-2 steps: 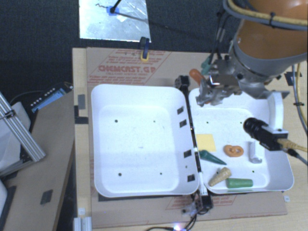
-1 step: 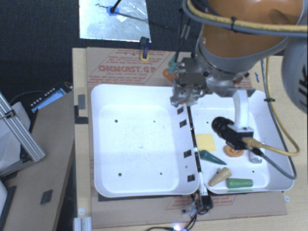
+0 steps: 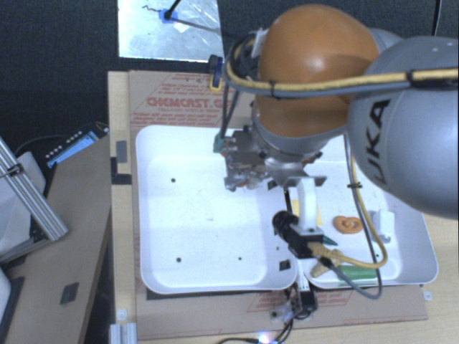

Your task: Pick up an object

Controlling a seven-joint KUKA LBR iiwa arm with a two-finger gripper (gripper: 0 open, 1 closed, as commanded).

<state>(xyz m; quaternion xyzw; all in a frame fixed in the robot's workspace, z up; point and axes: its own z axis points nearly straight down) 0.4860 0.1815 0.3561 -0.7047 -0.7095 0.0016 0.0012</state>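
Observation:
The grey arm with its orange band reaches in from the right and covers much of the right bin (image 3: 423, 264). Its gripper (image 3: 238, 181) hangs over the right part of the left bin (image 3: 179, 213), near the divide between the two bins. A small orange ring-shaped object (image 3: 349, 225) lies in the right bin, to the right of the gripper and apart from it. A green stick-like object (image 3: 356, 264) lies near that bin's front edge. A small white piece (image 3: 384, 224) sits just right of the orange object.
A black cable fitting (image 3: 288, 229) and a yellow hose (image 3: 373, 246) hang from the arm over the bins' divide. Cardboard (image 3: 179, 95) lies under the bins. A foil sheet (image 3: 168, 16) sits at the back; a metal frame (image 3: 32, 206) stands at the left.

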